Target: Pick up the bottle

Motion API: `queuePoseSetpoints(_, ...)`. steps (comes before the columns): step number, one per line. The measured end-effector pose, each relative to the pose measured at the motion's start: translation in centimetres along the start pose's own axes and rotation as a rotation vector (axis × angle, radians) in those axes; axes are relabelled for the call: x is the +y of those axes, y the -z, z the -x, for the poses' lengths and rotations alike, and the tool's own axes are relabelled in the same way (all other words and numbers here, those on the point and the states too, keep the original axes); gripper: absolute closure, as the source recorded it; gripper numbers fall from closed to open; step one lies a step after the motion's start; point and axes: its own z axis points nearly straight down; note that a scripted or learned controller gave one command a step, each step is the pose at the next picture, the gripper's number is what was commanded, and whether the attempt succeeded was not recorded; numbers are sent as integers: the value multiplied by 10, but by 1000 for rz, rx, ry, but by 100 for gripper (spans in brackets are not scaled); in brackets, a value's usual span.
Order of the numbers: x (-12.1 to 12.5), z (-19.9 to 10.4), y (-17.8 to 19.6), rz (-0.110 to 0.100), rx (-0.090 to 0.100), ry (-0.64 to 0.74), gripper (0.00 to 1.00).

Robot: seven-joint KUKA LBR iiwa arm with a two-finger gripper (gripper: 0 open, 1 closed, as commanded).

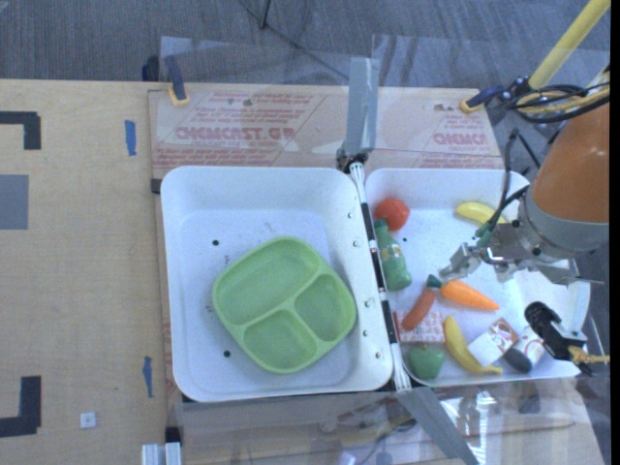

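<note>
Reaching in over the right bin (455,184), the jaws (463,260) hang near the bottle (392,260), their opening unclear

the arm (572,177) reaches in from the right (orange band uppermost), its wrist angled down-left.

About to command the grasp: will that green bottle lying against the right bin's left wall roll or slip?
The green plastic bottle lies on its side, so it may roll. Its smooth round body probably slips. The white bin wall alongside may crowd the pincer.

green bottle (392,259) lying flat; right bin's left wall
</note>
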Motion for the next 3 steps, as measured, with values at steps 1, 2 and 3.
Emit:
queuePoseSetpoints(1, -19, 45, -100, 2, 0, -275, 0)
queuePoseSetpoints(2, -25, 91, -101, 12, 12, -595, 0)
queuePoseSetpoints(3, -28, 83, -102, 14, 0, -930, 0)
